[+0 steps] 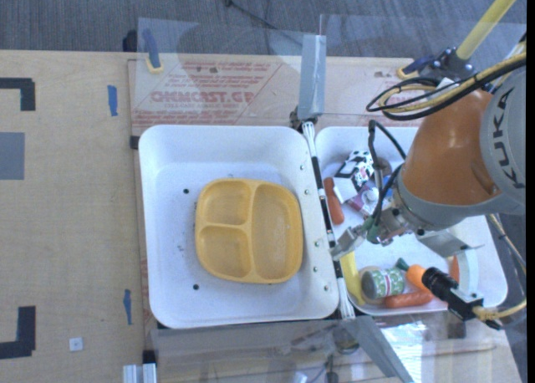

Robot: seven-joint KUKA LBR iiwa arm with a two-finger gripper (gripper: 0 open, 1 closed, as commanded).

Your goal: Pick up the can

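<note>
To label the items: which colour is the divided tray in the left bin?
Yellow; the tray shows plainly in the camera view.

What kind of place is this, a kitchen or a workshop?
Probably a robotics lab bench: a robot arm reaches over two white bins, one holding a yellow divided plate, the other a can and toy food, with taped markers on the board.

The arm (456, 155) hides much of the right bin (493, 285); the end effector's (368, 231) fingers are indistinct.
</note>
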